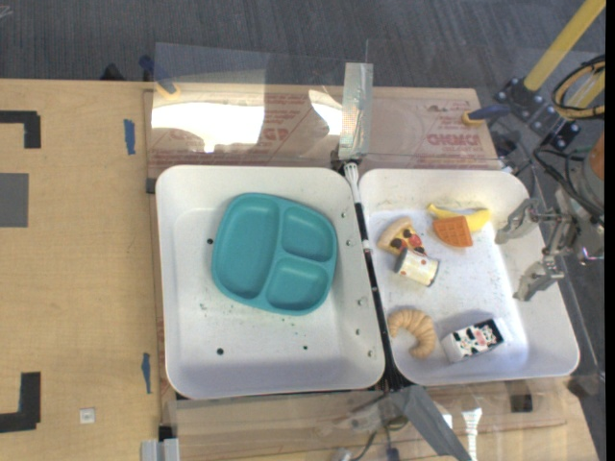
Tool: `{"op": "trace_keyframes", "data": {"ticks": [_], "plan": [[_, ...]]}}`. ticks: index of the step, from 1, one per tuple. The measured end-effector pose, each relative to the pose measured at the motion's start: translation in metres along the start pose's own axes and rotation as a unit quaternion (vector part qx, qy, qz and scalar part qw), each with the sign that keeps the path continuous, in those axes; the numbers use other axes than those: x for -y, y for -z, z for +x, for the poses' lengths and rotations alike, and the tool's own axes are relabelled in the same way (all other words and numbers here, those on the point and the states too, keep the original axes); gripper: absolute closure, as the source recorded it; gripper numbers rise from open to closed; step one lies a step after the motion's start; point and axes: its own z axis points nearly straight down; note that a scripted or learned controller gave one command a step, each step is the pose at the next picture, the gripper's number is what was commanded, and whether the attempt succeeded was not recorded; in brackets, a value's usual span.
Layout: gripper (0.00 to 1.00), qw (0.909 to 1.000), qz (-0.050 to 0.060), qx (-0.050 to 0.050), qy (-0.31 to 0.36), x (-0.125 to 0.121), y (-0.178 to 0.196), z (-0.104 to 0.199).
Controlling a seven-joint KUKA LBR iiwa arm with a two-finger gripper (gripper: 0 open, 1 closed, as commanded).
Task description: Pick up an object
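The metal 2-finger tool (538, 250) hangs at the right white bin's (548, 353) edge, fingers apart, near the orange wedge (453, 230) and yellow banana (459, 212).

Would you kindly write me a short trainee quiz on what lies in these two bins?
1. True or false: the teal three-compartment plastic plate lies in the left white bin.
2. Which item in the right white bin sits nearest the view's bottom edge: A) curved tan croissant, B) yellow banana, C) orange wedge?
3. Fill in: the black-and-white patterned carton lies to the view's ____ of the croissant.

Key: 1 true; 2 A; 3 right.
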Motion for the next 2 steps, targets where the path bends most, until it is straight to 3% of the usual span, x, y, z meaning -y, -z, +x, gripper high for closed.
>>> {"op": "trace_keyframes", "data": {"ticks": [1, 2], "plan": [[0.0, 0.9973, 0.001, 0.007, -0.073, -0.02, -0.111, 0.015], [0.0, 0.9617, 0.0, 0.003, -0.274, -0.021, -0.132, -0.031]]}}
